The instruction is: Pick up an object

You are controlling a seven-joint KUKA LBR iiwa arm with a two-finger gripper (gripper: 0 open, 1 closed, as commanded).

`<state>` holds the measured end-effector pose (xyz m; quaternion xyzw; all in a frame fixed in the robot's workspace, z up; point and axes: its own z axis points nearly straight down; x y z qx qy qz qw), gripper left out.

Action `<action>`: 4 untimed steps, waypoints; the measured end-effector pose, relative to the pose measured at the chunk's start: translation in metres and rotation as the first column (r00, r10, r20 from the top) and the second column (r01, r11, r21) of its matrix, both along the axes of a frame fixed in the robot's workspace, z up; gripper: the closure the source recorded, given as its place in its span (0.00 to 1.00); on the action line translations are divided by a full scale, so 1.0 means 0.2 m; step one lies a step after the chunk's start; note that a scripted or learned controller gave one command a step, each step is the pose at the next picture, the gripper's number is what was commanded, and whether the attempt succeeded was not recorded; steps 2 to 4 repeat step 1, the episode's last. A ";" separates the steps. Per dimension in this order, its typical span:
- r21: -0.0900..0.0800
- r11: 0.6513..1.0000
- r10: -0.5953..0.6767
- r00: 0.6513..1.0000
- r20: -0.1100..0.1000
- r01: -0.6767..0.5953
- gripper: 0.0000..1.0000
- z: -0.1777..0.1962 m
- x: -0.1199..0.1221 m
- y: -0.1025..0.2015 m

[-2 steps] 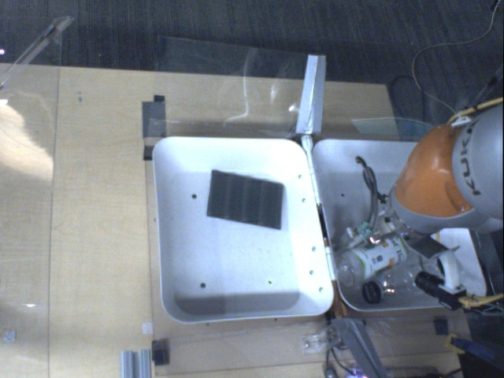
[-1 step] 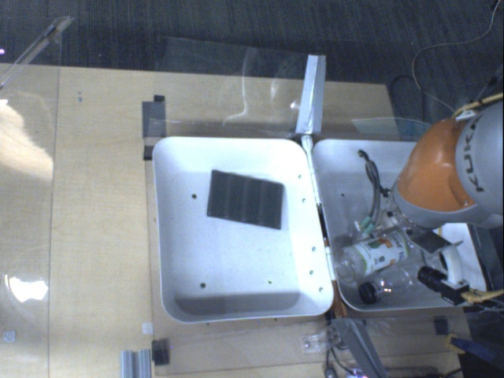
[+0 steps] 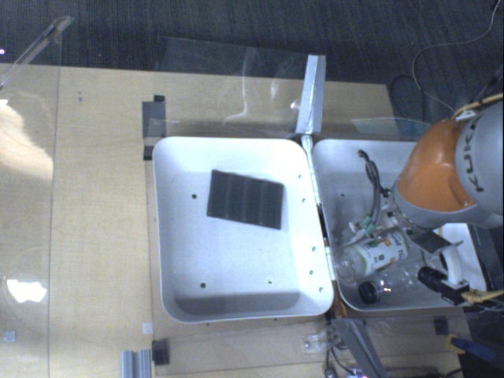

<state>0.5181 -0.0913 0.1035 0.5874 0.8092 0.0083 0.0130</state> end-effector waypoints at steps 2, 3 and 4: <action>0.001 0.997 -0.077 0.997 -0.016 0.077 0.00 -0.07 0.37 -0.06; 0.001 0.997 -0.077 0.997 -0.016 0.077 0.00 -0.07 0.37 -0.06; 0.001 0.997 -0.077 0.997 -0.016 0.077 0.00 -0.07 0.37 -0.06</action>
